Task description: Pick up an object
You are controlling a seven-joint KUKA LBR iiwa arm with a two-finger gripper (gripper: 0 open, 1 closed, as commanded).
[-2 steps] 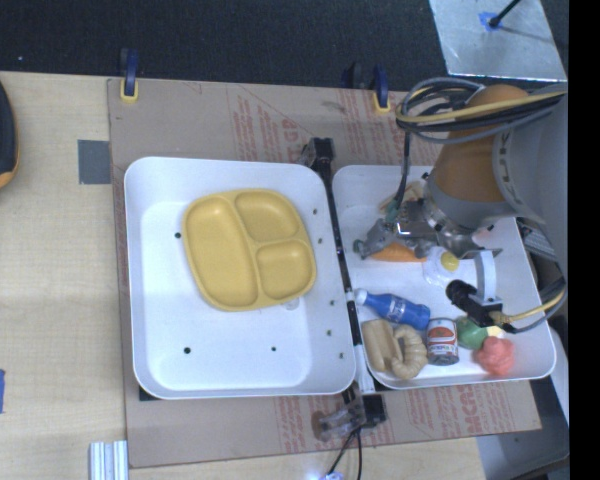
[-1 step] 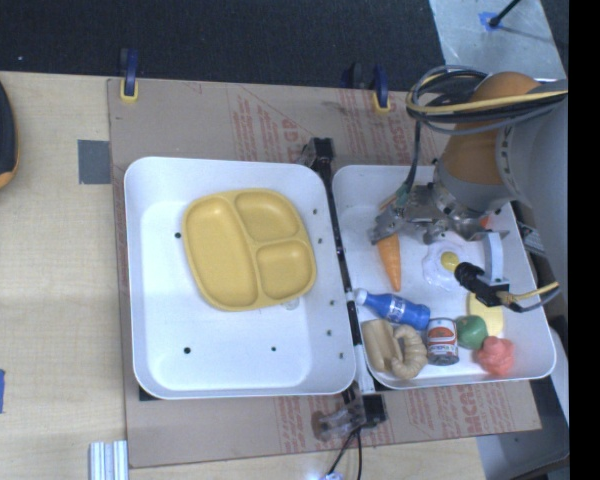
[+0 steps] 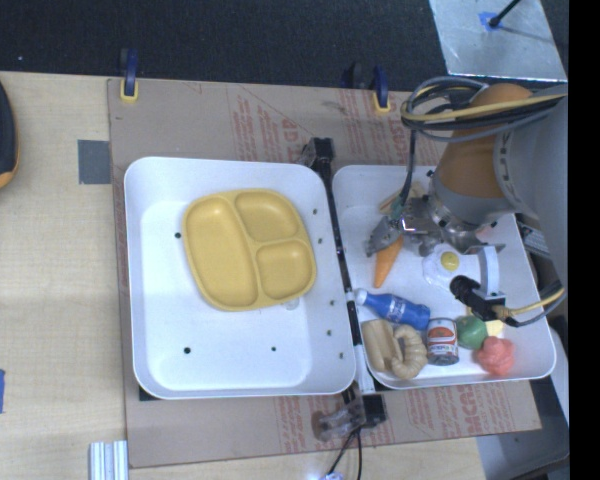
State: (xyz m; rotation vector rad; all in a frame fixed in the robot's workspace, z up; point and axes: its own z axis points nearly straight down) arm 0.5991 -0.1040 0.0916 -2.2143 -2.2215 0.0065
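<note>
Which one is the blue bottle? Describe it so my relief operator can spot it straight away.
Take the right bin, the one under the arm, and go to its near left corner by the divider. The blue bottle lies on its side there, white cap toward the left bin, just below the orange carrot and above the tan plush toy. It is that bin's one blue item.

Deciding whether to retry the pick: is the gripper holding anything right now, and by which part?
Cannot be told. The gripper is down in the right bin at the top of the orange carrot, but the view does not settle whether the carrot is gripped.
</note>
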